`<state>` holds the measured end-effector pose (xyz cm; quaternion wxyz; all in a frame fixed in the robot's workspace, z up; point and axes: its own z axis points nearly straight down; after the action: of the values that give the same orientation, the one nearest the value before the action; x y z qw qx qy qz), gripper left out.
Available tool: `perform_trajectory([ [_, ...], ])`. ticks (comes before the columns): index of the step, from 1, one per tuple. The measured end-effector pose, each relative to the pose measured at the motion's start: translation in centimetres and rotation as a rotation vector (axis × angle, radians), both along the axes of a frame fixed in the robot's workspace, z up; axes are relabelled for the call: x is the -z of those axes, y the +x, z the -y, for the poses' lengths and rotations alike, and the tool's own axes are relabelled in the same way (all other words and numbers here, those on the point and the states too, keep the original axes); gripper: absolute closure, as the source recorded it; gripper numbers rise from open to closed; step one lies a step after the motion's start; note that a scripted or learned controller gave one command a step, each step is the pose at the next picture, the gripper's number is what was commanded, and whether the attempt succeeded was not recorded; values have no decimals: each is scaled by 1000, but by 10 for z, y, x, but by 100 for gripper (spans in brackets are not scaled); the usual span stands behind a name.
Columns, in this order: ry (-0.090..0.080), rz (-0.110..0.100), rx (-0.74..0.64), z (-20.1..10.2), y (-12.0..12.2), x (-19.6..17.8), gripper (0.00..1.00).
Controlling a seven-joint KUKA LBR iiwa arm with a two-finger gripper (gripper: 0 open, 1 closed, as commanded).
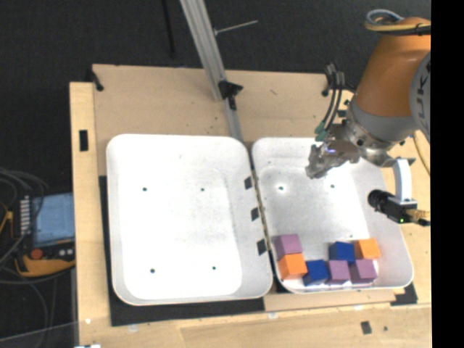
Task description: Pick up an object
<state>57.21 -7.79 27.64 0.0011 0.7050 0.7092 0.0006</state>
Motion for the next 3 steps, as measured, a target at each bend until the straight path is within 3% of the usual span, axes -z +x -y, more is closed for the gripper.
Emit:
perform_trajectory([
  [1, 0, 0, 1, -41, 31, 1, 100],
  [3, 0, 0, 0, -122, 64, 23, 100],
])
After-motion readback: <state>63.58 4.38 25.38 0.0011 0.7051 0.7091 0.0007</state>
